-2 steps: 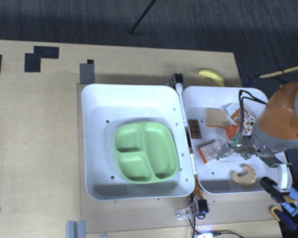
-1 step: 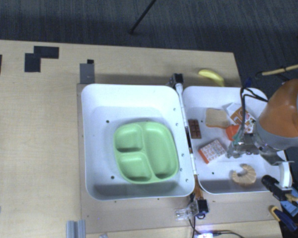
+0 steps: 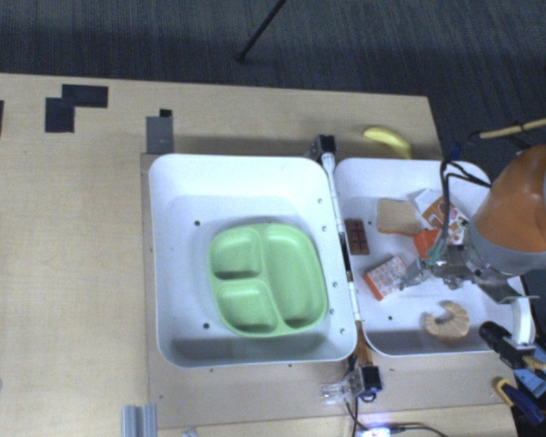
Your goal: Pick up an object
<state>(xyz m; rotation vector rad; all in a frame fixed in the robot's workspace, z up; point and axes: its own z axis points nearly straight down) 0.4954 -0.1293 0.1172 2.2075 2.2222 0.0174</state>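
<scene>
A green divided plate (image 3: 267, 278) is taking up the middle of the left bin (image 3: 177, 208), leaving a bare white margin open all round it. The right bin (image 3: 369, 185) is crowding up: a brown bar (image 3: 356, 236), a red-and-white packet (image 3: 385, 275), a tan slab (image 3: 399, 217) and a curled pastry (image 3: 447, 321) are lying close together, with the arm (image 3: 519, 217) overhanging its right half. Bare floor is showing along the bin's near left corner. A banana (image 3: 388, 140) is lying on the worktop (image 3: 64, 271) just behind.

Two white bins (image 3: 164, 244), one green plate (image 3: 267, 279), one banana (image 3: 388, 139)
</scene>
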